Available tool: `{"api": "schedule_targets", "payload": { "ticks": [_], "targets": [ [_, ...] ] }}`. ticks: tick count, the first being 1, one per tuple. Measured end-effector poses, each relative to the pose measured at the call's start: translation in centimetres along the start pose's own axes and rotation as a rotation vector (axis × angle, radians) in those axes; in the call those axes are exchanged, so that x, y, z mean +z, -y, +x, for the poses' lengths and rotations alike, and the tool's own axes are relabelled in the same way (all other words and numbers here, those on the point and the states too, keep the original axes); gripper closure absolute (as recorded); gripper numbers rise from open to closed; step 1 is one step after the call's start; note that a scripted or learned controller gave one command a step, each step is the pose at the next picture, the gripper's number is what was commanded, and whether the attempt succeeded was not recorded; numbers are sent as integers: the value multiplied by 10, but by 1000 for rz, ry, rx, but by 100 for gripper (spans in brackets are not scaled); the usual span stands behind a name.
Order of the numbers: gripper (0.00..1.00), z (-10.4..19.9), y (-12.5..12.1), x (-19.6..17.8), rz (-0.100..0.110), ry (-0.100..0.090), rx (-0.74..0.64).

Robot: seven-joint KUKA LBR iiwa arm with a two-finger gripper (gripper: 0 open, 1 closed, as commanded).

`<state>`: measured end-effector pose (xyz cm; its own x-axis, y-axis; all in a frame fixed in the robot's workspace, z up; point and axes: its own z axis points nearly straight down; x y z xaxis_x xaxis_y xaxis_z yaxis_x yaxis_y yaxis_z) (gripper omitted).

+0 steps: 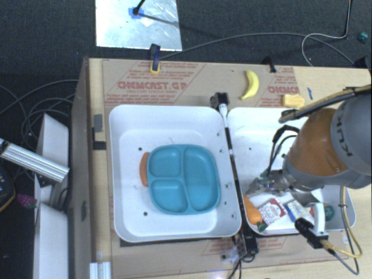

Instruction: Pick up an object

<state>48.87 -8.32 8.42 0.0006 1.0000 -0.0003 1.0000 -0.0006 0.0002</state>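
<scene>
A blue divided plate (185, 177) lies in the left bin (129, 133), with an orange object (143, 168) tucked under its left edge. In the right bin (256, 129), near the front, lie an orange piece (253, 210), a red and white packet (271, 211), a blue and white item (296, 210) and a small green thing (329, 212). My gripper (268, 182) hangs low over this pile, just above the orange piece and the packet. The arm's bulk hides its fingers.
A yellow banana (251, 85) and a yellow block (293, 100) lie on the cardboard behind the right bin. A black divider (231, 156) runs between the two bins. Cables trail over the floor at left and top right.
</scene>
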Motion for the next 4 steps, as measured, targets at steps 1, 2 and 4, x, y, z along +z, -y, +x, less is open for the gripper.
{"api": "schedule_targets", "payload": {
  "ticks": [1,2,4],
  "targets": [
    [0,7,-55,-101,-4,0,-3],
    [0,-14,-68,0,-2,0,-2],
    [0,-13,-181,-1,-3,0,-6]
  ]
}}
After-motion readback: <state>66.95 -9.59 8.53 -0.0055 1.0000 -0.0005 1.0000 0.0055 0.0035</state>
